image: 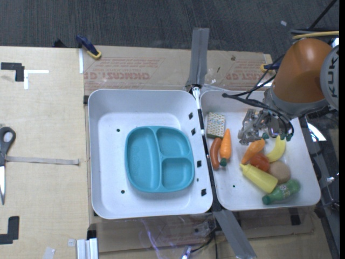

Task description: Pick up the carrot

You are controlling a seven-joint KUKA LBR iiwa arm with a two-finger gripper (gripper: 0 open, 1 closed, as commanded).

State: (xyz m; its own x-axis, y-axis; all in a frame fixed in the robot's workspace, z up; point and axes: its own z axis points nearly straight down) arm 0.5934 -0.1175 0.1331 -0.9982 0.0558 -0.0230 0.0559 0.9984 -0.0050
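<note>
**Gripper hanging over the toy food in the right bin**

While the arm point(304, 72) is reaching in from the right, the gripper point(254, 129) is hovering low over the right bin point(232, 190); whether it is clenched or released I cannot tell. Nothing is visibly sitting between its tips. Two carrots are lying in this bin: one carrot point(253, 151) is resting just below the gripper, touching a red piece point(260, 162), and the other carrot point(225, 144) is lying near the bin's left wall beside a sausage point(215, 152). One banana point(277, 150), one yellow piece point(259, 178), one tan ball point(280, 171), one green piece point(281, 192) and one checked block point(215, 124) are sharing the bin. One blue divided plate point(160, 158) is sitting in the left bin point(102, 112).
</note>
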